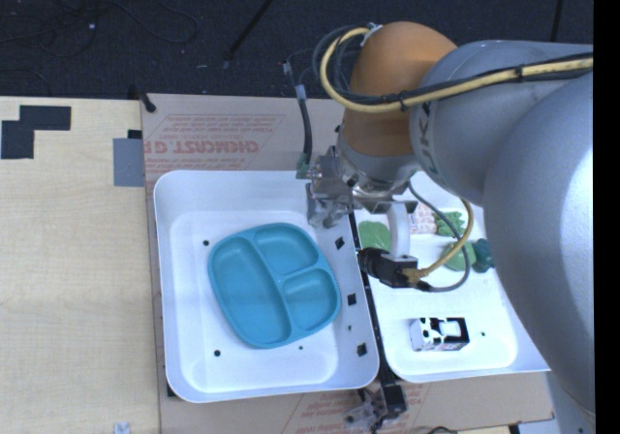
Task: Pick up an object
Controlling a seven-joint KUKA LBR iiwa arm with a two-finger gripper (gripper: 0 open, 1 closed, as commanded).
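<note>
Now, camera view: looks down at a slant on two white bins set side by side.
Surface (68, 277): pale wood grain, with black patches (34, 127) and a grey patch (127, 161) near its far edge.
Cardboard sheet (223, 137): brown, printed in red, spread under both bins.
Left bin (184, 229): on the view's left, shallow and white, touching the other bin along the middle.
Blue plate (273, 282): divided into three compartments, lying flat in the middle of the left bin, turned at an angle to the bin's walls.
Right bin (484, 325): on the view's right, partly covered by the arm.
Green thing (374, 233): at the far left of the right bin, just beside the shared wall, partly hidden by robot hardware.
Pink and white thing (423, 220): near the green thing, toward the far side of the right bin, too small to name.
Teal thing (481, 253): further right, close against the arm's edge, mostly hidden.
Black and white thing (438, 333): at the near side of the right bin, well apart from the rest.
Arm (523, 161): grey and bulky, entering from the view's right, with the orange band (392, 83) above the wrist.
Claw (331, 201): low over the shared wall between the bins, at the far right corner of the left bin, just beyond the blue plate's far edge.
Claw state: cannot tell whether spread or pressed together; nothing seen pinched.
</note>
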